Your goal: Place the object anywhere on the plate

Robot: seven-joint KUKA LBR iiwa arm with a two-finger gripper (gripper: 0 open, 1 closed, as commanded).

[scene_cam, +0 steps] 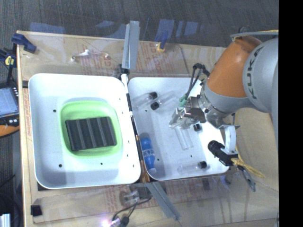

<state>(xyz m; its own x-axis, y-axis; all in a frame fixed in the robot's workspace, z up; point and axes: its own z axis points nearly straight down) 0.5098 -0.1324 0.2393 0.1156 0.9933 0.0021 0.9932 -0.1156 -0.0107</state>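
On wooden bench (71, 56), two white bins (42, 126), green plate (90, 110), dark carpet (71, 8) beyond

Grey arm (258, 74) with a broad orange band, black lettering, dark cables, and a metallic pincer (185, 117).

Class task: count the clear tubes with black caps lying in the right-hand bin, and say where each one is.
3 for certain: one capped tube near the far-left corner, one tube mid-bin below the gripper, one small tube by the near wall. The arm may hide more.
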